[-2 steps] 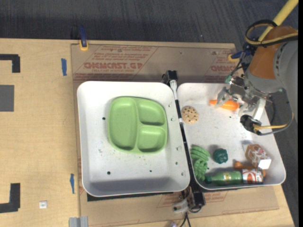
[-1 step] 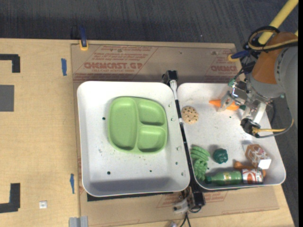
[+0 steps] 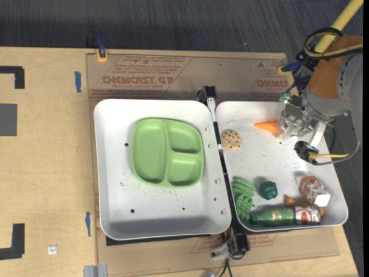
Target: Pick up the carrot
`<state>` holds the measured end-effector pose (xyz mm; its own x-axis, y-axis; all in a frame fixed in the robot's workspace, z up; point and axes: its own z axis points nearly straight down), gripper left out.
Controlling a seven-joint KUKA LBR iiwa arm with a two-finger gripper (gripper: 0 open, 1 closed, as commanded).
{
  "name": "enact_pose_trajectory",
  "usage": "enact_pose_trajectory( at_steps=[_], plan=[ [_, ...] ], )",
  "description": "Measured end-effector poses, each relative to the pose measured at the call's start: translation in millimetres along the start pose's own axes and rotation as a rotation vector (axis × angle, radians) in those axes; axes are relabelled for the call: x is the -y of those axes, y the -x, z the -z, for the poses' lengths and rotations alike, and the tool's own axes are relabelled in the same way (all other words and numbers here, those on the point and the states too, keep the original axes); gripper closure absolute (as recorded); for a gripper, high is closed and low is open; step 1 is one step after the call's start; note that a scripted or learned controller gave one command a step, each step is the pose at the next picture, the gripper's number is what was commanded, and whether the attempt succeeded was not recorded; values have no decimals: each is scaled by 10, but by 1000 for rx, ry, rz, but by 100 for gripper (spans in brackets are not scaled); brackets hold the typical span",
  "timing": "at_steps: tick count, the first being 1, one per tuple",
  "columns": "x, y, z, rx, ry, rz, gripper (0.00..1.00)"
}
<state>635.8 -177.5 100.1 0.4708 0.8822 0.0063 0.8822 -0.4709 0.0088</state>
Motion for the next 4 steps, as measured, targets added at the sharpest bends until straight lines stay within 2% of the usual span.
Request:
enact_pose_trajectory(
  at_steps=[1,2,3,4],
  plan=[
    [1,0,-1,0,0,0,0],
    [103,136,-115,2,-7,-164,0],
    [-126,-4,-117,26,-61,-403,0],
    [33,-59,-117,21,-15,-463,0]
  ],
)
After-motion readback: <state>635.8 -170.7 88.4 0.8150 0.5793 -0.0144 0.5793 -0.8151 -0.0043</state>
